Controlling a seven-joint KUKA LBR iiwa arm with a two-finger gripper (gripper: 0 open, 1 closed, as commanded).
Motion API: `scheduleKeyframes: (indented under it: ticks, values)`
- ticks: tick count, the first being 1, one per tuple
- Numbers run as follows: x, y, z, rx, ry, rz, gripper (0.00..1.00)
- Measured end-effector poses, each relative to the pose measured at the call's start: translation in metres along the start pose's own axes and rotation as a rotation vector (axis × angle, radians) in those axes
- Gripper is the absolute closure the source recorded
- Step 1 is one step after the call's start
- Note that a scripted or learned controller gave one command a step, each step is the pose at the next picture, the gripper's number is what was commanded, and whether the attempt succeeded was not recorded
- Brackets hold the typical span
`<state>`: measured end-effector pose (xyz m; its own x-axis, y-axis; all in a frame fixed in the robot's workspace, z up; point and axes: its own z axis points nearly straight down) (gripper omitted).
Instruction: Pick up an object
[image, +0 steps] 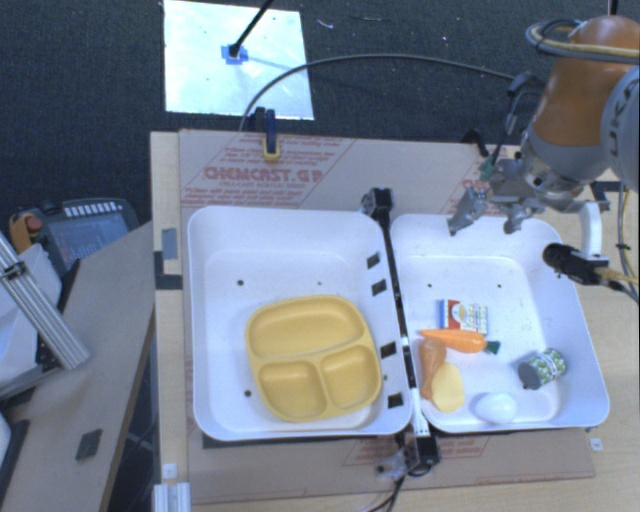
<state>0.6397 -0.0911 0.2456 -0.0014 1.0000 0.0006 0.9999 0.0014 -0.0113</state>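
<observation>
My gripper (490, 215) hangs above the far edge of the right bin (575, 300), its two fingers spread apart with nothing between them. Well below it in that bin lie an orange carrot (455, 340), a small white carton with red and blue print (464, 315), a yellow-orange pear-shaped piece (443, 380), a white egg (494, 407) and a small green-and-grey can (542, 368). All of them rest in the near half of the bin, apart from the gripper.
The left bin (220, 250) holds a yellow three-compartment tray (310, 355). Black clips (380, 290) run along the seam between the bins. A black cable and a yellow clamp (270, 145) lie behind the bins. A teach pendant (85, 235) sits at left.
</observation>
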Motion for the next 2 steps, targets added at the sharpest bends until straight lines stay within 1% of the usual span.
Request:
scheduleKeyframes:
  ticks: [1,2]
  values:
    - [0.000,0.002,-0.008,-0.013,-0.001,-0.002,0.00]
    - [-0.003,0.002,0.034,-0.010,-0.001,0.000,0.00]
